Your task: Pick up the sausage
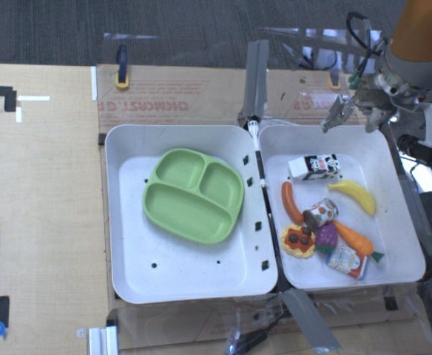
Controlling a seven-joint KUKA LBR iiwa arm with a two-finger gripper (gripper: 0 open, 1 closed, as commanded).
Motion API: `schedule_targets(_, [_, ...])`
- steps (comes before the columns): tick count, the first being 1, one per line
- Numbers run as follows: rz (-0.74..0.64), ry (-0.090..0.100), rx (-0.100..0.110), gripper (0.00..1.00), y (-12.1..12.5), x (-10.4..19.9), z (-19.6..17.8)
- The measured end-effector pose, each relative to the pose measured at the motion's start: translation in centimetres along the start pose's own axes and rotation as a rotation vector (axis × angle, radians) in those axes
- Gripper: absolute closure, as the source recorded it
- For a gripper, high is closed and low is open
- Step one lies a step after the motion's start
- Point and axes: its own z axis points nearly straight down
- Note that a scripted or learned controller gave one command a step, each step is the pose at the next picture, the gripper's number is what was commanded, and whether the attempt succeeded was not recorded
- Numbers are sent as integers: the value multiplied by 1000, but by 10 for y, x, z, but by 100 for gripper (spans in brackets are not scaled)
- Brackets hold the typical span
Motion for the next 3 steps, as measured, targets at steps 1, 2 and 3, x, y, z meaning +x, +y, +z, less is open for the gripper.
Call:
schedule_targets(1, [-225,0,1,0,-85,35,70])
schedule_targets(2, [-314,-2,-6,0,-103,23,158])
schedule_targets(3, [-317,-1,-2,0,-75,23,169])
